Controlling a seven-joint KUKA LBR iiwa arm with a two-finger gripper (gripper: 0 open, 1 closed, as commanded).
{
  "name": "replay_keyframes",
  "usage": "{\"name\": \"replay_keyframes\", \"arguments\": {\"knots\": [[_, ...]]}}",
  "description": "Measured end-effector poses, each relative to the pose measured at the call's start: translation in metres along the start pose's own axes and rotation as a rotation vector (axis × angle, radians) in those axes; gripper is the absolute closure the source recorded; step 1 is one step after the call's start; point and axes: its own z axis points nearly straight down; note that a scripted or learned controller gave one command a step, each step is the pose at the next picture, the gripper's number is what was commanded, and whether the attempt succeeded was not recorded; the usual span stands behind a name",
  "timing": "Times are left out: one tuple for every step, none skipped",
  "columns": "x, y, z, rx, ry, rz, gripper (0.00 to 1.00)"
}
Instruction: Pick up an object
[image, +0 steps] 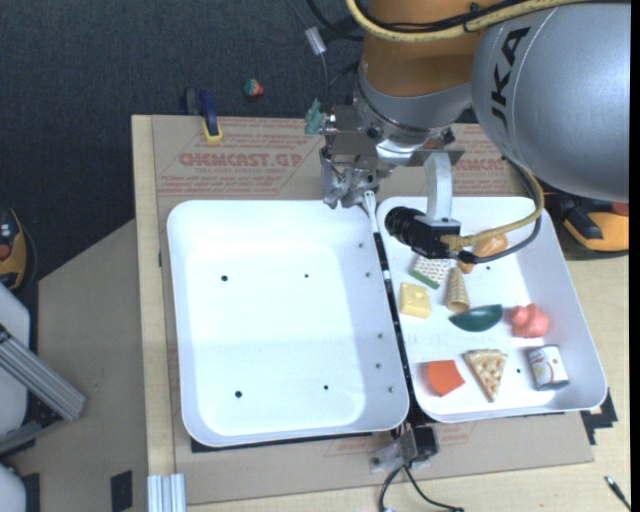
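A: What is lying nearest in the right bin (585, 385)?
B: An orange block (445, 377), a pizza slice (488, 372) and a small can (546, 367); farther back, a cheese cube (415, 300) and a cone (457, 289).
A: And the gripper (349, 190)?
B: It is hanging over the bins' far rim, holding nothing; its opening I cannot tell.

Left bin (200, 235) floor wide open, right bin (575, 330) crowded with small items, arm (480, 60) overhanging its far end.

Grey rounded arm (560, 90) with black lettering, an orange band (420, 30), black cable, and small metal gripper (347, 190).
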Motion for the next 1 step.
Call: {"name": "replay_keyframes", "arguments": {"knots": [[0.0608, -0.0213, 0.0447, -0.005, 0.000, 0.002, 1.00]]}}
